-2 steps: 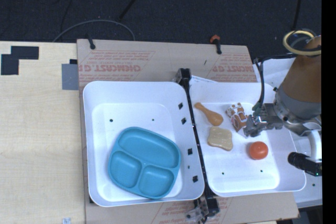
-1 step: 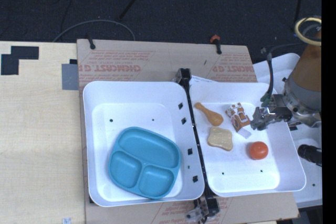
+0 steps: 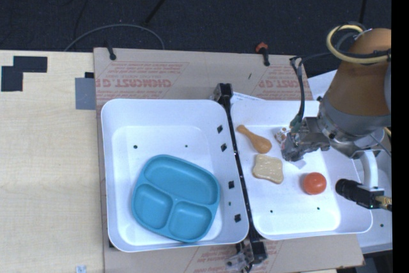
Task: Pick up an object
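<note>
In the right bin (image 3: 300,222) lie a tan drumstick-shaped toy (image 3: 254,137), a pale slice of toast (image 3: 268,169) and a red tomato (image 3: 314,183). My gripper (image 3: 289,146) hangs low over the right bin's upper middle, just right of the drumstick and above the toast. It is dark and seen from above. The tomato lies below and to the right of it. Nothing shows held by it.
The left bin (image 3: 121,118) holds a blue divided plate (image 3: 175,197). A black divider (image 3: 231,156) runs between the bins. The arm's orange and grey body (image 3: 358,86) looms over the right bin's right edge, with cables beside it.
</note>
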Motion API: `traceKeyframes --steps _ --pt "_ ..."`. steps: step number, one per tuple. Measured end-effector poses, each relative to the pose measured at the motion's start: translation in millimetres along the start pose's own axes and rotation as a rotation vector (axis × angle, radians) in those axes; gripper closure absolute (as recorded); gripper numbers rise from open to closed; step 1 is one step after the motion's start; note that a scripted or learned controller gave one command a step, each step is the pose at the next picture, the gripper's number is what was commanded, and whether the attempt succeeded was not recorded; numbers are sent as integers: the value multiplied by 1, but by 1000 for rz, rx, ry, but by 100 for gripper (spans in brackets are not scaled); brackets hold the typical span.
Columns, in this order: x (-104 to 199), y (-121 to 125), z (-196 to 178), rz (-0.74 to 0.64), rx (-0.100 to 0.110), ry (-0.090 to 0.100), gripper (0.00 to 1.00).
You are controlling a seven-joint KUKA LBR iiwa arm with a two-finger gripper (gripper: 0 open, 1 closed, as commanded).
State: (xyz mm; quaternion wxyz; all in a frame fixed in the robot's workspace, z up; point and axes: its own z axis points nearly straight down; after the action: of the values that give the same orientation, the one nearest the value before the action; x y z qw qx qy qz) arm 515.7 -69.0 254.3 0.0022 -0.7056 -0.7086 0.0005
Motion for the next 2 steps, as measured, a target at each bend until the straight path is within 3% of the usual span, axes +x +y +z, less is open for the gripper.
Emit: traceKeyframes --steps 2 --pt "98 19 16 0 2 -1 100"
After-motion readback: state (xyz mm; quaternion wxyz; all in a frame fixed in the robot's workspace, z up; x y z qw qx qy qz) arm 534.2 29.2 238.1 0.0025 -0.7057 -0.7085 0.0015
